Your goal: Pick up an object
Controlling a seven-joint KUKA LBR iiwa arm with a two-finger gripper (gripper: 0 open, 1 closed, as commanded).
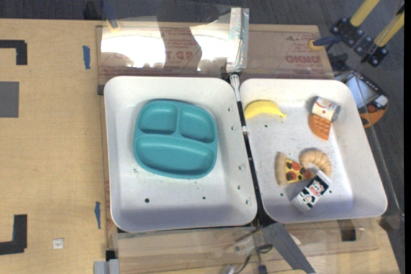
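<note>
Well, the banana point(264, 111) lies near the right bin's point(366, 157) top-left corner, long axis across; pizza slice point(292, 171) and croissant point(316, 160) touch lower down, so the arm's right-hand approach meets those first

You have two white bins, the left bin point(122, 202) and the right bin point(366, 196), both flecked with small dark specks. The left one carries a teal tray point(174, 138) of one even colour. In the right one, the banana point(263, 110) is plain yellow, the carton point(323, 117) is orange with a white and grey top, and the pizza slice point(293, 170) is yellow dotted with red and dark bits (its crust edge is tan). The croissant point(317, 159) is pale tan, and the small box point(312, 192) is white with black patches. The surface point(51, 138) is light brown with black corner marks and short blue strips.
</note>
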